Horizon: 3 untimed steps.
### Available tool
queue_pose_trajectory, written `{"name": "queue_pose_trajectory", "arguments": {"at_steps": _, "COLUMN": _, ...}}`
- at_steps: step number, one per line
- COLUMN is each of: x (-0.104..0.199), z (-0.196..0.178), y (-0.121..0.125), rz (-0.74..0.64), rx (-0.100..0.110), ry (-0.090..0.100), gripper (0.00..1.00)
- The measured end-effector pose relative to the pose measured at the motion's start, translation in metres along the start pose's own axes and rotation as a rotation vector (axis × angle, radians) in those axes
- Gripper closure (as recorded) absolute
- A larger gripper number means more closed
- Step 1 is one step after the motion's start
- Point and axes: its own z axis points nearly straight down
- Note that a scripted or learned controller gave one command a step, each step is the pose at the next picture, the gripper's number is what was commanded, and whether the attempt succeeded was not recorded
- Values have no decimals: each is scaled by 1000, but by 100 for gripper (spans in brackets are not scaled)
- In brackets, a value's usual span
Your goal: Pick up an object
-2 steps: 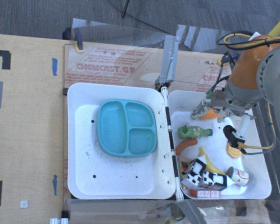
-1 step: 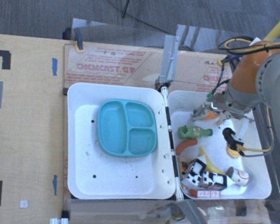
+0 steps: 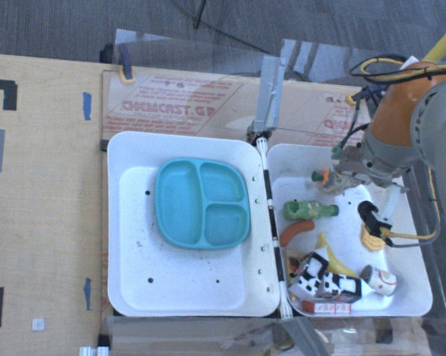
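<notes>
Nearest us, at the bottom of the right bin (image 3: 416,297), we've got a black-and-white spotted toy (image 3: 324,281) sitting next to a small white ball-like thing (image 3: 383,280). Just behind those there's a yellow banana (image 3: 333,255), then a reddish sausage-shaped piece (image 3: 296,231), then a green bottle-ish toy (image 3: 310,210) lying on its side. Over in the left bin (image 3: 128,228) we only have a teal divided plate (image 3: 203,202), so anything worth picking is on the right.

Further back, the gripper (image 3: 337,176) hangs over the far end of the right bin, close to a small orange piece (image 3: 320,176). We honestly can't tell from this angle whether it's open or closed, and we don't see anything in it.

If we're calling it, the step is lining up for a grab. We'd go for the green toy or the orange bit since they're closest, center over one item, come straight down, and stay off the bin wall. The crowded pile up front looks like a bad bet.
</notes>
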Motion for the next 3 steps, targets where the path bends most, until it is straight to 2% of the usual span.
{"name": "queue_pose_trajectory", "arguments": {"at_steps": 1, "x": 0, "z": 0, "y": 0, "rz": 0, "rx": 0, "ry": 0, "gripper": 0}}
{"name": "queue_pose_trajectory", "arguments": {"at_steps": 2, "x": 0, "z": -8, "y": 0, "rz": -1, "rx": 2, "ry": -1, "gripper": 100}}
{"name": "queue_pose_trajectory", "arguments": {"at_steps": 3, "x": 0, "z": -8, "y": 0, "rz": -1, "rx": 2, "ry": -1, "gripper": 0}}
